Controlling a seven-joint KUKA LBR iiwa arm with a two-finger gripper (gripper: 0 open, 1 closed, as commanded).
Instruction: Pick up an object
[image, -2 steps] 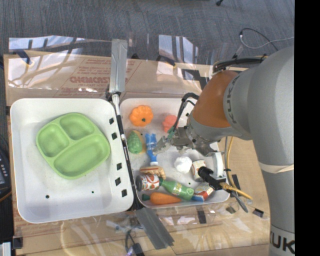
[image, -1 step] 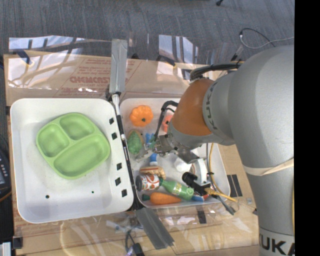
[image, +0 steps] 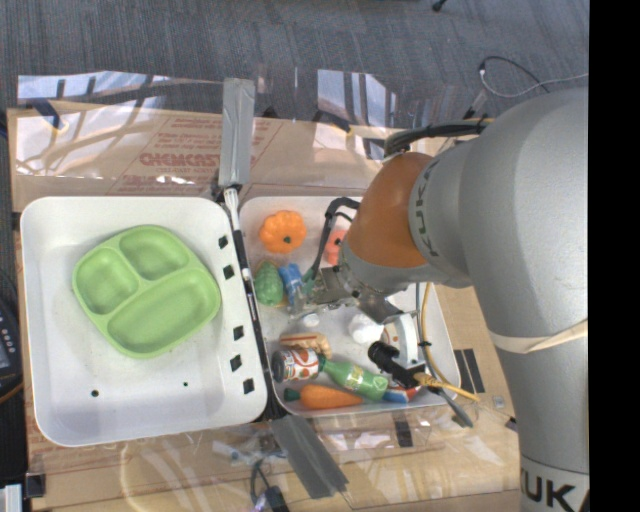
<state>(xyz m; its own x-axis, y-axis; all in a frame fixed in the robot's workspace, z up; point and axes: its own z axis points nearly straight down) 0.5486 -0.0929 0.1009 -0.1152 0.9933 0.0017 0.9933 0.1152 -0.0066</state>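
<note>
- Your arm (image: 500, 220) reaches in from the right over the right bin (image: 262, 215); the end effector (image: 312, 293) sits low by the blue object (image: 290, 277) and green toy (image: 267, 286) at that bin's left wall
- You cannot tell its state
- The orange pumpkin (image: 282, 231) sits at the far left corner; carrot (image: 330, 398), green bottle (image: 355, 378) and can (image: 298, 365) along the near edge
- The left bin (image: 60, 400) holds a green divided plate (image: 146, 290)

Two white bins (image: 60, 400), one green plate (image: 146, 290), one pumpkin (image: 283, 231), one carrot (image: 330, 398).
</note>
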